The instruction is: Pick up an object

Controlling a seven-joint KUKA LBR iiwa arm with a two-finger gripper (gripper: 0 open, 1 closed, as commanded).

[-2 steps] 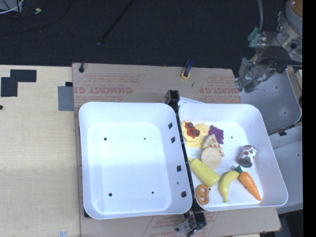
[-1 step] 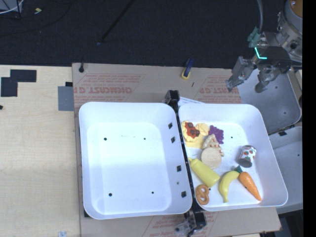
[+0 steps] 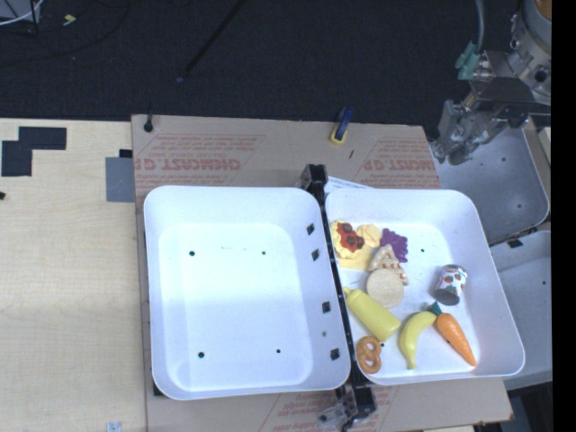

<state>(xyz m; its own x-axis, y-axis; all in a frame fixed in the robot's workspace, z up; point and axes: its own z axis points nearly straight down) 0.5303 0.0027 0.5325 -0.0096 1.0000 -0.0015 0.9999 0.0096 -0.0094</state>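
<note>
Red printing on the cardboard sheet (image 3: 225, 151) above the bins appears upside down and mirrored; its letters cannot be read with certainty.

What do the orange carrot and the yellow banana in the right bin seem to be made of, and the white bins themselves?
The orange carrot with a green top and the curved yellow banana look like moulded plastic toys: flat, even colour and smooth surfaces, though the material cannot be confirmed. The two shallow white bins look like thin formed plastic, with rounded corners, a smooth matte face and raised rims.

The arm (image 3: 531, 48) is grey metal — an orange band shows near its top. A dark cable (image 3: 477, 16) curves alongside — a small green fitting (image 3: 465, 59) below it.
</note>
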